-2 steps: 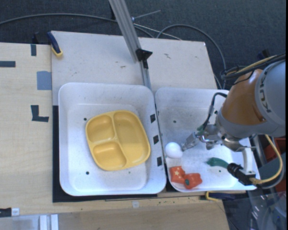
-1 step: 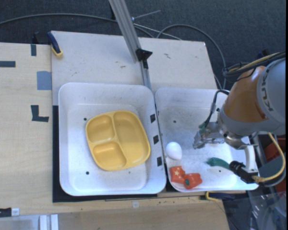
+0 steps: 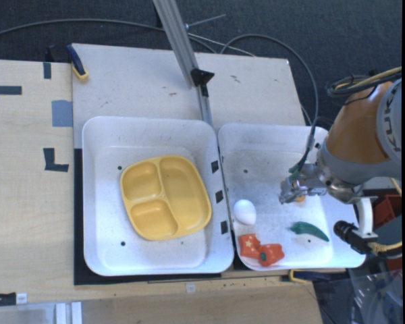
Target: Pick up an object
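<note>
Bench (image 3: 155, 79): pale top carrying two shallow white bins side by side, with a slanted metal rail crossing its far edge.
Arm (image 3: 361, 137): grey with an orange band, reaching in over the right edge of the right bin.
Left bin (image 3: 98, 181): white, holding one thing, the tray.
Right bin (image 3: 263, 147): white, touching the left bin along a shared wall; its far half is bare, its near half holds the small things.
Yellow tray (image 3: 165, 196): three compartments, lying flat in the middle of the left bin, turned a little askew to its walls.
Gripper (image 3: 293, 193): low over the right bin, near its right edge and about halfway between far and near walls; whether it is open, closed or gripping anything cannot be told.
Red object (image 3: 260, 248): lumpy, at the near edge of the right bin, towards its near left corner.
Green object (image 3: 309, 231): slim and curved, near the near right corner, just nearer than the gripper.
White egg (image 3: 244, 212): beside the shared wall, just beyond the red object.
</note>
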Robot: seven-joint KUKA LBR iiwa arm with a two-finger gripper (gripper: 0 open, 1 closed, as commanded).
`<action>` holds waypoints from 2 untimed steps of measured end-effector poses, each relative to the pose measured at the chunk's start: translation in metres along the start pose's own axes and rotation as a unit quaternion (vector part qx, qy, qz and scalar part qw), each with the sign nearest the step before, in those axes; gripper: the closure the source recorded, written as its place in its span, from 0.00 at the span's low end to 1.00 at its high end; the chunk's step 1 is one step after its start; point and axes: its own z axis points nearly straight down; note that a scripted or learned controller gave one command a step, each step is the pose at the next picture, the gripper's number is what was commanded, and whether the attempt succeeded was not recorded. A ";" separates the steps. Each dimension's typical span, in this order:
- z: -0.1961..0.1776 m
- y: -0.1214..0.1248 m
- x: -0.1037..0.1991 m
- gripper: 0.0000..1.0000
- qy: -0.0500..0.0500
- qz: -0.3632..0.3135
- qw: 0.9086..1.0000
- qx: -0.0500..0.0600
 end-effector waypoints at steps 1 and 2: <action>-0.063 0.001 0.000 1.00 -0.001 0.000 1.000 -0.002; -0.085 0.001 0.000 1.00 0.000 0.000 1.000 0.001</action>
